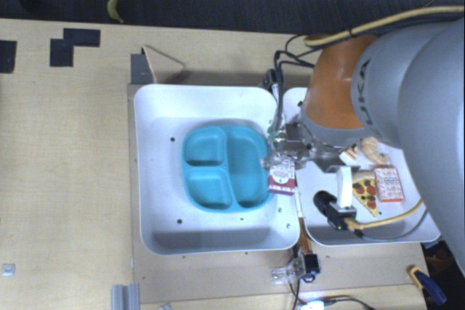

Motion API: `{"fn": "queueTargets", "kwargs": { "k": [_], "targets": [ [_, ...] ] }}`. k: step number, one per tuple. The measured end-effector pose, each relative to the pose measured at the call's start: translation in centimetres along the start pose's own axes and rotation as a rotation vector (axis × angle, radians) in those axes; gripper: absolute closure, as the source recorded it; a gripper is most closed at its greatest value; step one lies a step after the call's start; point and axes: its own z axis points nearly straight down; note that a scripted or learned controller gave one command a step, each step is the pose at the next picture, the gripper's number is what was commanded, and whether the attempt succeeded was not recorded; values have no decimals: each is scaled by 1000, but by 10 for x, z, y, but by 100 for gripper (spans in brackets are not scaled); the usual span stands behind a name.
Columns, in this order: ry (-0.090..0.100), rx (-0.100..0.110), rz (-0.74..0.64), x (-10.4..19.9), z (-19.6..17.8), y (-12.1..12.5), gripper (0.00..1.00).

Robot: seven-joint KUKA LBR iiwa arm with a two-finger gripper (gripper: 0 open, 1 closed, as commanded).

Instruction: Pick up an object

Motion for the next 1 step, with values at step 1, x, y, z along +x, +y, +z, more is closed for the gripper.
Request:
{"fn": "queueTargets", "kwargs": {
  "k": [1],
  "targets": [
    [-1,-1,0,65,1,53,100]
  ]
}}
